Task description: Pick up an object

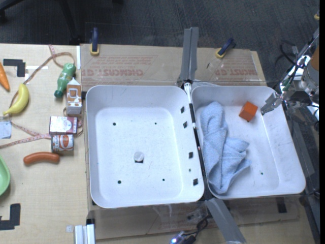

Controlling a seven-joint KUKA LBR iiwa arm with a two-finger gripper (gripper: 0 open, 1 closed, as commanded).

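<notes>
A small orange block (248, 111) lies in the right bin (284, 151), near its far wall. Beside it, a crumpled light blue towel (222, 146) covers the bin's left half. In the left bin (101, 136) rests a small round white piece (138, 157). My gripper (270, 104) hangs at the right bin's far right corner, just right of the orange block and apart from it. Nothing shows in its grasp.
Left of the bins, the wooden bench holds a banana (18, 99), a green bottle (65, 79), a small carton (74, 98), a can (63, 143) and a sausage (41, 158). A metal divider (189, 60) rises between the bins at the back.
</notes>
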